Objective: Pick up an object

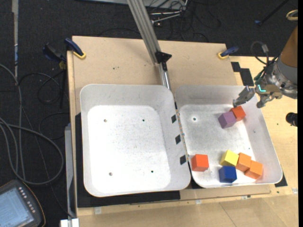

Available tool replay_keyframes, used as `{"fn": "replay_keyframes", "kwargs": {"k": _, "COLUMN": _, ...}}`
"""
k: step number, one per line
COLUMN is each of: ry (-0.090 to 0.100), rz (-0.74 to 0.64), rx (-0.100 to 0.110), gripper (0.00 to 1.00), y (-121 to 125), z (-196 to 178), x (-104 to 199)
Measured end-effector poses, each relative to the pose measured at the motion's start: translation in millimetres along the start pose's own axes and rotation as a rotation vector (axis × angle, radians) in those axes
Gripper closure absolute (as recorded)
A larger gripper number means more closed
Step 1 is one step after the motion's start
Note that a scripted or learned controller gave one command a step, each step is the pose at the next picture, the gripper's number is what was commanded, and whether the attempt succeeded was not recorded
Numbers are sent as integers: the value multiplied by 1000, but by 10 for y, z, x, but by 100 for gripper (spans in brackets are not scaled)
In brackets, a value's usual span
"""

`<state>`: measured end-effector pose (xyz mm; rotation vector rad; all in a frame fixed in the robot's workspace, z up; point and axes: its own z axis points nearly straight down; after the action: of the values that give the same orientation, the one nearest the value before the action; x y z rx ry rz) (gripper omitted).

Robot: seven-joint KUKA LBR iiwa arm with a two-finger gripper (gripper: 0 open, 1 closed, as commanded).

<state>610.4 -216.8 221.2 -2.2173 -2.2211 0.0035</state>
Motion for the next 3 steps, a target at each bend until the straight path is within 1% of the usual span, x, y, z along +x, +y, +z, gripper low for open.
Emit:
{"fn": "replay_keyframes", "kwargs": {"k": 1, "ry": -2, "rz": -2, "rx": -4, "gripper": 0, "y": 10, "z": -25, "x": 3}}
{"fn": "replay_keyframes", "kwargs": {"k": 2, "ry": 1, "rz": -1, "rx": 1, "gripper": 0, "y": -15, "z": 500, "x": 110}}
{"fn": "replay_keyframes", "kwargs": {"k": 3, "ry": -9, "rz": -1, "rx": -14, "gripper": 0, "y": 37, "z": 1045, "x": 142}}
